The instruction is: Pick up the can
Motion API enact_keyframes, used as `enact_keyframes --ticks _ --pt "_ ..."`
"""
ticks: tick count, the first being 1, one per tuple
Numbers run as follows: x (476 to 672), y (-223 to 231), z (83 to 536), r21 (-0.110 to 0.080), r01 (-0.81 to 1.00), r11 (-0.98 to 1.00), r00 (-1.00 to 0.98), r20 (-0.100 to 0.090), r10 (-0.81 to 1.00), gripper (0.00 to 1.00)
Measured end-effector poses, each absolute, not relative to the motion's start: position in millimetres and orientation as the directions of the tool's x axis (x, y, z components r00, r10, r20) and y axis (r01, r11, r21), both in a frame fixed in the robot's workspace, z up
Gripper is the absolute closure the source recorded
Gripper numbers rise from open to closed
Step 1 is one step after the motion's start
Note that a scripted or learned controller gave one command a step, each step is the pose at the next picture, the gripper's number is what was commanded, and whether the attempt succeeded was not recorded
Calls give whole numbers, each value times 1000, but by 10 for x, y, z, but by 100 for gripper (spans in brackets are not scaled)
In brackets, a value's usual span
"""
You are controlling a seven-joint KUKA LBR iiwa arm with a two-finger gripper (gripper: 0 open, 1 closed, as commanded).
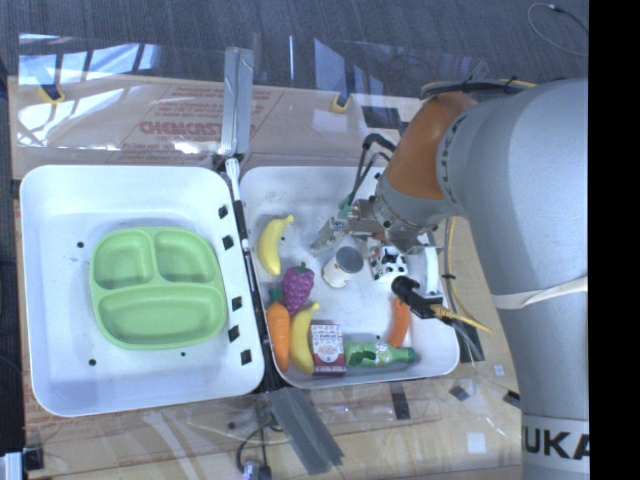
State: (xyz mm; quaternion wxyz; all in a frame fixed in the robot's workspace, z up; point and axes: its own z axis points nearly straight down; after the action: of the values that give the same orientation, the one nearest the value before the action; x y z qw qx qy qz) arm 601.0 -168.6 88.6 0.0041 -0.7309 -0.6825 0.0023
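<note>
**Can in right bin, under the tool**

Can (pixel 347 261), grey and small, lies near the middle of the right bin (pixel 300 183), just beside a white cup-like item (pixel 333 275). The tool (pixel 352 230) sits directly above it; whether it is open or has hold of anything cannot be told. Nearby lie a banana (pixel 271 244), purple grapes (pixel 297 287), a carrot (pixel 278 335) and a green bottle (pixel 381 355). The left bin (pixel 50 208) carries a green divided plate (pixel 157 287).
</note>
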Motion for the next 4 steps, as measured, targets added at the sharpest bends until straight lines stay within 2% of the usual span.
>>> enact_keyframes --ticks 1,2,3,4 --pt "6387 -1555 902 -3 977 -215 215 0 977 0" --pt "6442 -1591 908 0 979 -202 202 -1 979 0" --pt "6046 -1791 923 -1 983 -184 184 13 983 0" --pt "6172 -1954 922 0 990 -139 139 4 990 0"
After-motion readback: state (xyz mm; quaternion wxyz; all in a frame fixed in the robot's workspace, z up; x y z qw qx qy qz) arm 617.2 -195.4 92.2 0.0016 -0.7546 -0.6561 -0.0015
